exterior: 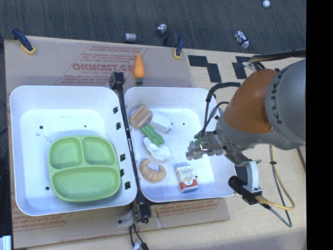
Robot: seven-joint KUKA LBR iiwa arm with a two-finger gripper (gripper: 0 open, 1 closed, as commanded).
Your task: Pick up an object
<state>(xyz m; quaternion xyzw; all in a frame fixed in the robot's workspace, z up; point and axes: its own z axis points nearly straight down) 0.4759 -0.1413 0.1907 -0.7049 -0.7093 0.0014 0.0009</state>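
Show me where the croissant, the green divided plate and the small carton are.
croissant (152, 171), camera view, middle of its curve
green divided plate (83, 186), camera view, its large lower compartment
small carton (186, 177), camera view, its printed front face

Both white bins (31, 202) look like smooth, slightly glossy plastic, as does the green divided plate (83, 168). The bench sheet (99, 61) under them is matt brown cardboard with red print. The small carton (186, 177) looks like printed paper.

You see two white bins (67, 95), a pale green divided plate (83, 166), a green vegetable (152, 134), tan bread rolls (140, 116), a golden croissant (152, 171), a red-and-white carton (186, 177), an orange carrot (138, 66), red print on brown cardboard (101, 65).
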